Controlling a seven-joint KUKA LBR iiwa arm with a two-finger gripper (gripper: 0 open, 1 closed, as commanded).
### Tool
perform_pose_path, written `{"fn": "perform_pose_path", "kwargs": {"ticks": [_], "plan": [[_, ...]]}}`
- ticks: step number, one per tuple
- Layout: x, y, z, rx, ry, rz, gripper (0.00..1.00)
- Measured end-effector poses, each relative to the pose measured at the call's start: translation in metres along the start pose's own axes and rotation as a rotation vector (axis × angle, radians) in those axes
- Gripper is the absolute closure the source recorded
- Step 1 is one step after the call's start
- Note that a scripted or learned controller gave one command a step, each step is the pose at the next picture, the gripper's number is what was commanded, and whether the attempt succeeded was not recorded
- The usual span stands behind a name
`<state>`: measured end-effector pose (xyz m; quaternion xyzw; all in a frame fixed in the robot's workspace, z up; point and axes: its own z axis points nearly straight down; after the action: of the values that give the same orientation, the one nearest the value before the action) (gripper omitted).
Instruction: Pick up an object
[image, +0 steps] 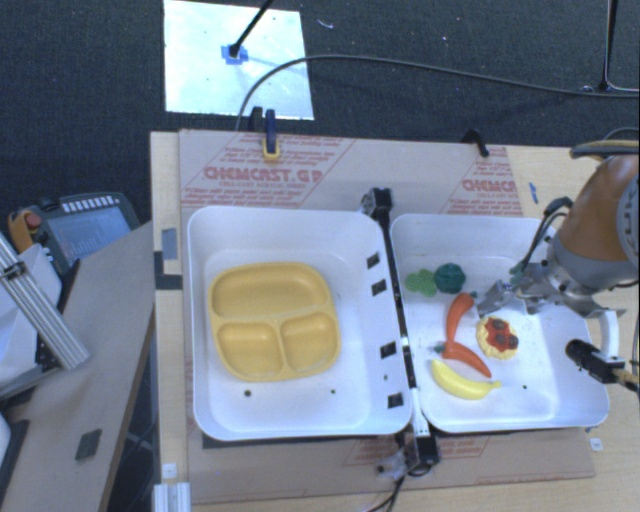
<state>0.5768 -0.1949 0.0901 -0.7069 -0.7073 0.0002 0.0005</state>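
The gripper (497, 298) hovered low in the right bin (570, 405), its finger state impossible to tell, just beside a small pizza toy (498, 337), an orange carrot (457, 316), broccoli (436, 279) and a banana (462, 382).
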Motion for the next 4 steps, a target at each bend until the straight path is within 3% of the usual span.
{"fn": "perform_pose_path", "kwargs": {"ticks": [1,3,4], "plan": [[-0.001,0.002,-0.014,-0.006,-0.002,0.000,1.00],[-0.002,-0.008,-0.122,-0.007,-0.002,-0.004,1.00],[0.001,0.001,-0.170,-0.008,-0.003,-0.005,1.00]]}}
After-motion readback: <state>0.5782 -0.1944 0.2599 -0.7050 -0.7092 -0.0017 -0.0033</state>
